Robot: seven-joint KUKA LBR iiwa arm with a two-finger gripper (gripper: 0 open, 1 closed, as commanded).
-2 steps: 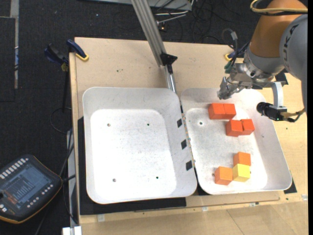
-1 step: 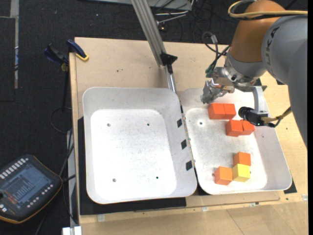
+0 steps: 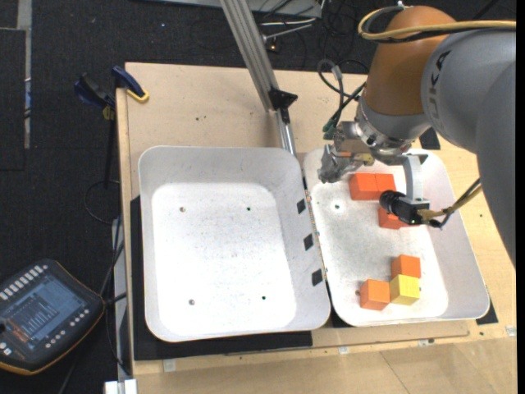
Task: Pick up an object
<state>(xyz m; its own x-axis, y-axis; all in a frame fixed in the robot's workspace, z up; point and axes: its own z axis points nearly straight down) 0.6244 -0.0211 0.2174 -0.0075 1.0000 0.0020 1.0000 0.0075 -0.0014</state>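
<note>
A: Looking at camera view: gripper hangs over right bin, far left corner. Nearest orange block sits just beside it, at 4 o'clock, long axis 3–9.

B: Fingers?

A: Can't tell, too dark and blurred. Nothing visibly held.

B: Surface, room?

A: Flat white floor. Red block near at 5 o'clock; orange/yellow cluster well apart. Bin wall close.

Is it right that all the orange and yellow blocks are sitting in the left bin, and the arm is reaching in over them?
Not quite. The camera view shows the blocks in the right bin, not the left bin: an orange block near the top, and two orange blocks beside a yellow block lower down. The arm does reach in over them.
</note>
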